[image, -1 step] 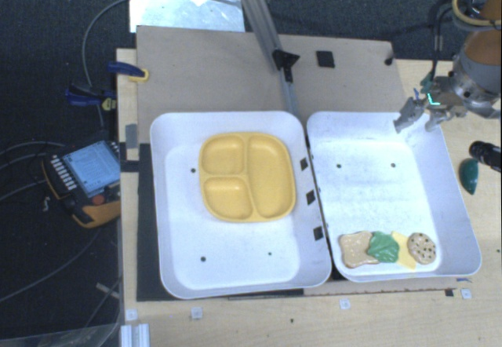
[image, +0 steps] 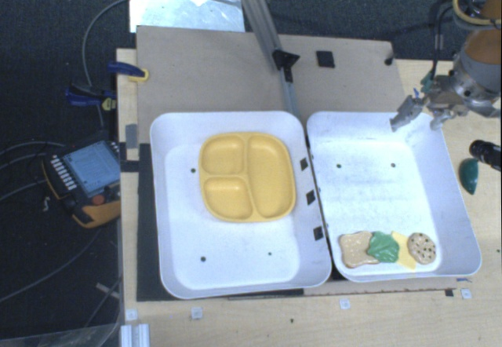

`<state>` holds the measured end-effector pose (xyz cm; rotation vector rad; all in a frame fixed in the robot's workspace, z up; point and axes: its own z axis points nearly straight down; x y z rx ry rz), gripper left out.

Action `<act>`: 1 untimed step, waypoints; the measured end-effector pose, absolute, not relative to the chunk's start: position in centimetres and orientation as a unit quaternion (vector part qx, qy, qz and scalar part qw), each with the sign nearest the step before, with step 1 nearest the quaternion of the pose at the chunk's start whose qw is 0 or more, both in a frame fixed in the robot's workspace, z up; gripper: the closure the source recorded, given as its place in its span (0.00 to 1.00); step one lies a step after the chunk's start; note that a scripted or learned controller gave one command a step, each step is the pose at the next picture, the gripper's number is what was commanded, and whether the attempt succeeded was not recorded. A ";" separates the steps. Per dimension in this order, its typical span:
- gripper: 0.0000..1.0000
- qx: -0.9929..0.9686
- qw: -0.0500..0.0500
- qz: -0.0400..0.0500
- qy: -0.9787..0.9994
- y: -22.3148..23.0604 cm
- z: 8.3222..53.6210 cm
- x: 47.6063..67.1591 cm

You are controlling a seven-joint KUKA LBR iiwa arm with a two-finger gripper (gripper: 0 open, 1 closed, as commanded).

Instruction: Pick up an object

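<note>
Nearest you, along the front edge of the right bin (image: pixel 439 180), you have a row of small food pieces: a slice of toast (image: pixel 358 249), a green leafy piece (image: pixel 383 246) overlapping a yellow slice (image: pixel 404 251), and a chocolate-chip cookie (image: pixel 422 247). To their left, your left bin (image: pixel 180 251) holds a yellow divided plate (image: pixel 247 177), lying flat. Farther back, at the right bin's far right corner, you see the hand (image: pixel 420 115) hovering with its fingers spread apart and nothing between them, well apart from the food. Both bins rest on the worktop (image: pixel 212 71).
</note>
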<state>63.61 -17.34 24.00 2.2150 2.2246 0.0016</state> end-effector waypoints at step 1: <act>0.00 0.705 0.000 0.000 0.710 -16.4 18.4 63.8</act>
